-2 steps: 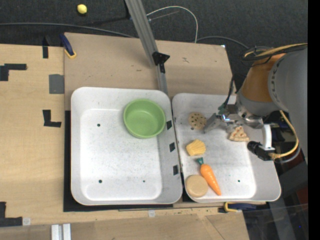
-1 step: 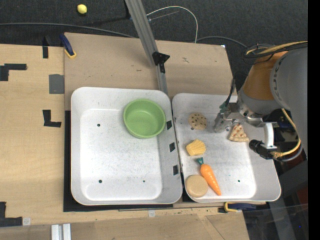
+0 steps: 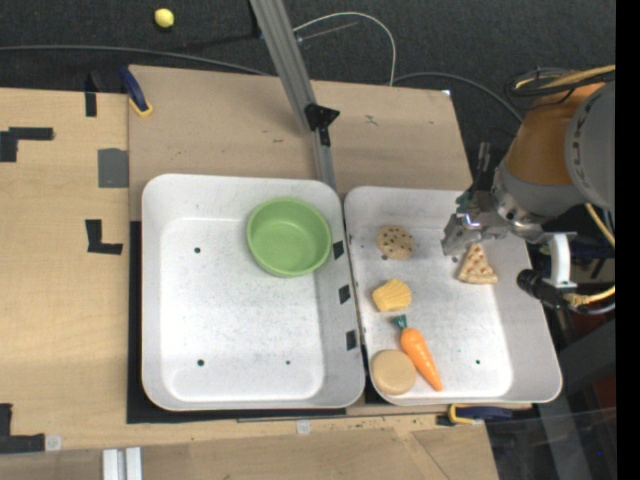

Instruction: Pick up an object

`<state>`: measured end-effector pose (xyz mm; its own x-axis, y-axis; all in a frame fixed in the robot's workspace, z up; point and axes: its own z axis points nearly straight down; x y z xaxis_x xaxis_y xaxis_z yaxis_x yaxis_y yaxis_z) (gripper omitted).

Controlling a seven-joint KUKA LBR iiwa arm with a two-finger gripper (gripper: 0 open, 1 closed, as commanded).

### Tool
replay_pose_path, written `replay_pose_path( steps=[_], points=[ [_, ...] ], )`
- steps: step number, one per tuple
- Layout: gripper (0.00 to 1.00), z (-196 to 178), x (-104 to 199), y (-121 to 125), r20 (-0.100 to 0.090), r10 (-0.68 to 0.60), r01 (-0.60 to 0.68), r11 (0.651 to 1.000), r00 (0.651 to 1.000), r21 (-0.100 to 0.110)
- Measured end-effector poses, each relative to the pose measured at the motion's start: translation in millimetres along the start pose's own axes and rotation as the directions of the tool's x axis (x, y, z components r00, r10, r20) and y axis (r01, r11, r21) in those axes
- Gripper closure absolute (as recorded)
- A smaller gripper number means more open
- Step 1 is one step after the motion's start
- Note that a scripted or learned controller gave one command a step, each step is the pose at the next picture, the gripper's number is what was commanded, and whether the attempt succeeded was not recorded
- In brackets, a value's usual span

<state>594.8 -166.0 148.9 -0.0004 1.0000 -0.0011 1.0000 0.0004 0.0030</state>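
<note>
Gripper [image 3: 462, 230] low in right bin [image 3: 520, 368], just beside pizza slice toy [image 3: 477, 265]. Cannot tell pincer state. Nothing lifted yet. Cookie [image 3: 395, 241], corn piece [image 3: 392, 295], carrot [image 3: 420, 356], round bun [image 3: 393, 372] lie on bin floor. Green bowl [image 3: 289, 236] in left bin [image 3: 170, 298]. Grab and lift left to do.

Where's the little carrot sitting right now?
The carrot lies in the right-hand bin near its front edge, tilted, just right of a round tan disc and below a yellow corn piece.
</note>
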Motion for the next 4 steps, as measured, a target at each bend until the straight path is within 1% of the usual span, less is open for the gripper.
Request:
replay_pose_path(
  steps=[1,2,3,4],
  points=[
    [1.0,-58.3,7.2,-4.3,0.0,-0.002,0.002,1.0,1.0,-0.002],
    [1.0,-107.8,10.6,6.3,0.0,-0.002,0.002,1.0,1.0,-0.002],
    [1.0,-95.7,55.9,2.2,-0.002,-0.005,0.005,1.0,1.0,0.005],
    [1.0,-100.3,115.6,-4.9,-0.003,-0.007,0.007,1.0,1.0,0.005]
  ],
)
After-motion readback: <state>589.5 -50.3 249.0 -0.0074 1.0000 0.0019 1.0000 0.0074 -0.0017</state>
